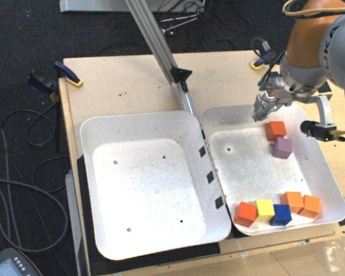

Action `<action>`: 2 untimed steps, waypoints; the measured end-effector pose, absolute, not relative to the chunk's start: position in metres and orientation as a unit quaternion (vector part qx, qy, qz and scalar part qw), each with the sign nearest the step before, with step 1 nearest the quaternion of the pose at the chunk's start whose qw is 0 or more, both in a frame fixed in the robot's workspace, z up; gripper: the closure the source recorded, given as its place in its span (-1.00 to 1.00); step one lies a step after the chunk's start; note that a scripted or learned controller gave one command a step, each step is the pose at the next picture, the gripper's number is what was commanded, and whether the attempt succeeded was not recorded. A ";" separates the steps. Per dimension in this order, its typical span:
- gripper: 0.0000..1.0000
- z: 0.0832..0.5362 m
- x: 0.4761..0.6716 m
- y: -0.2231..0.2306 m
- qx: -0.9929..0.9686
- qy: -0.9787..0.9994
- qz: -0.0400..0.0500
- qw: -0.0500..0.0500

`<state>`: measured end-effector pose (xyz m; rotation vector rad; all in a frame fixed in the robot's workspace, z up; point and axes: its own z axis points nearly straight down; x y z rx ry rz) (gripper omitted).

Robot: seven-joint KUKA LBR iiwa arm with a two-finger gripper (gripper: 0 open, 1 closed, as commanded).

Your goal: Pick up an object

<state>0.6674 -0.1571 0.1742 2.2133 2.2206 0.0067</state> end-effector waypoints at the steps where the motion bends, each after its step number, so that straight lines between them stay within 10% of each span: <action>1: 1.00 0.219 0.670 -0.153 0.706 0.708 0.002 0.003; 2: 1.00 0.273 0.672 -0.153 0.706 0.708 0.002 0.004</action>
